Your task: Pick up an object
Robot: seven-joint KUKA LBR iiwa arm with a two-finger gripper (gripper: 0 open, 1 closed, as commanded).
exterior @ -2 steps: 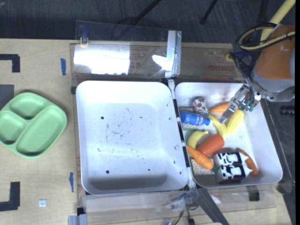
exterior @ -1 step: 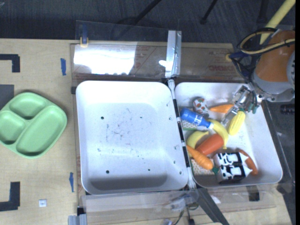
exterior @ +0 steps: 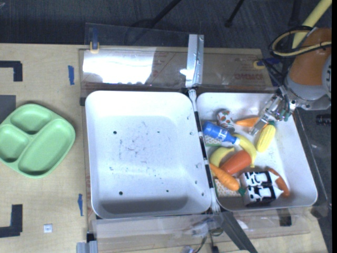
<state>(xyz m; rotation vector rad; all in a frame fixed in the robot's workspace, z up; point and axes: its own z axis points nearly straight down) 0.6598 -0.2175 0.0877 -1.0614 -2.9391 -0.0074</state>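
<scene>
The hand [exterior: 275, 111] sits over the far right part of the right bin [exterior: 308, 186], hanging from the grey arm with its orange band [exterior: 307, 67] that reaches in from the right. Its fingers point down and to the left, toward the pile of toys, but they are small and blurred, so whether they are spread or closed cannot be told, and nothing can be seen gripped between them.

Just below the hand, touching or nearly touching its tip, lies a yellow corn cob [exterior: 266, 136], tilted with its upper end toward the hand. Just left of the hand is a small orange carrot [exterior: 247, 123], and further left a round speckled ball [exterior: 225, 117]. Below that and left of the hand lies a blue bottle [exterior: 218, 133] on its side, with a yellow banana [exterior: 231, 151] curving beneath it. Lower still are a red-orange pepper [exterior: 236, 161], a second carrot [exterior: 226, 179] near the bin's left wall, and a black-and-white patterned block [exterior: 259, 186] at the near end, well apart from the hand.

Far to the left of the hand, beyond the divider, is the left bin [exterior: 105, 109], its white floor marked with faint scuffs. Further left again, on the wooden bench [exterior: 42, 204], rests a green compartment tray [exterior: 36, 139].
</scene>
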